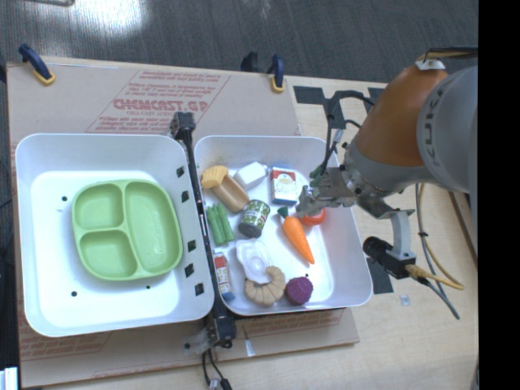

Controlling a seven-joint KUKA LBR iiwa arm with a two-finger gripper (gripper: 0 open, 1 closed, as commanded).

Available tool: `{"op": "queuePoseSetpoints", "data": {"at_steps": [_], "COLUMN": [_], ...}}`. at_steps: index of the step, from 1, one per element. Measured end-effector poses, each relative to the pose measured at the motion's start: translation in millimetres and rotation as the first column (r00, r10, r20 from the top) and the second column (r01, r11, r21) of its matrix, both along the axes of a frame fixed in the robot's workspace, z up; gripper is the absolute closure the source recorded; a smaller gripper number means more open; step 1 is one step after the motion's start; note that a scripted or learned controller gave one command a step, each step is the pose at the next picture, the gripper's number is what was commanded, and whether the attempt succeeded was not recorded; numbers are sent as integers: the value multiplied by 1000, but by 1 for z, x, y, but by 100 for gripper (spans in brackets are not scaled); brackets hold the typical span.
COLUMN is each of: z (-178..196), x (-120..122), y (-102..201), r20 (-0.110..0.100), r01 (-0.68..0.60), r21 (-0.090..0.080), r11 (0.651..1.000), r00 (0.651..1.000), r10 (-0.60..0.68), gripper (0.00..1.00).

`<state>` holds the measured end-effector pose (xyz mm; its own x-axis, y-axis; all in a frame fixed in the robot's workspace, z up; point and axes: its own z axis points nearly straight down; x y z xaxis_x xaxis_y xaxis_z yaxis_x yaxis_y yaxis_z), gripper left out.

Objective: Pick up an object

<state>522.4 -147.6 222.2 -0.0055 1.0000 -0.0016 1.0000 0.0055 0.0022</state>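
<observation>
The gripper (311, 205) is hovering right of centre over the carrot (298, 239); I cannot tell its state. Crowding neighbours are risking a glancing, failed grasp.

Glossy plastic tray (127, 227) (3 compartments) in smooth white bin (32, 242).

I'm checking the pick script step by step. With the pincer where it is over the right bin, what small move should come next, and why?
Probably a short, straight descent. The pincer sits over the right bin, directly above a red object next to the top of the carrot. Nothing visibly sits between its fingers, so no pick is made yet, and the red object seems the closest target.
</observation>
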Motion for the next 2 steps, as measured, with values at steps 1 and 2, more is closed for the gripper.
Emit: {"op": "queuePoseSetpoints", "data": {"at_steps": [1, 2], "z": [-1, -119], "x": [0, 49], "y": [0, -21], "r20": [-1, -3], "r01": [0, -5], "r21": [1, 8], "r11": [1000, 1000], "r00": [1000, 1000], "r10": [0, 5], "gripper": [0, 0]}}
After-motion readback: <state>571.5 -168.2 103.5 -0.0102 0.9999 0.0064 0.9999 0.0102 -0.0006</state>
